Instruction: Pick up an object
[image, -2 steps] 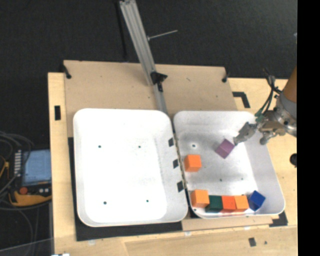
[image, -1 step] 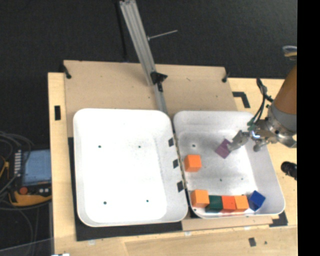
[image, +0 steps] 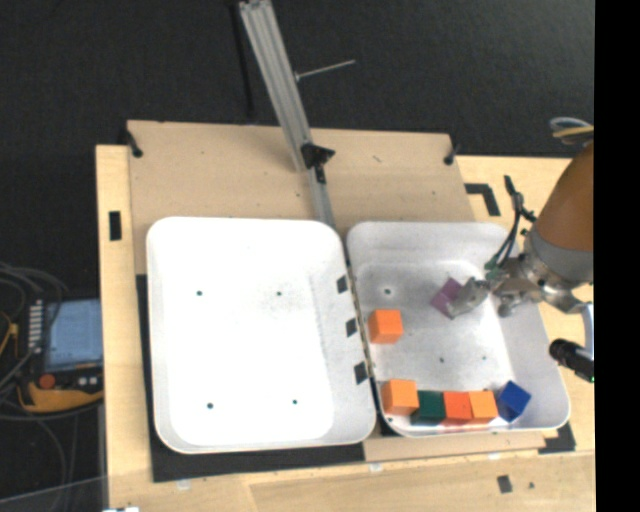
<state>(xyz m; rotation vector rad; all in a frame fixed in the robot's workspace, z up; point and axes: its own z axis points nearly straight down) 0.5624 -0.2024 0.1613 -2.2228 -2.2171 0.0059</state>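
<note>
Purple block (image: 449, 295) just left of tool (image: 478, 297).

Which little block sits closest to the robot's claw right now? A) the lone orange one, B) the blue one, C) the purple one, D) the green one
C: the purple block lies right at the gripper in the right bin, the other blocks farther off.

Purple block (image: 449, 295) sits tilted mid-bin, orange cube (image: 386, 326) alone near the left wall, and along the front wall a row: orange (image: 402, 395), green (image: 431, 406), orange (image: 458, 405), orange (image: 483, 404), blue (image: 513, 399)
</note>
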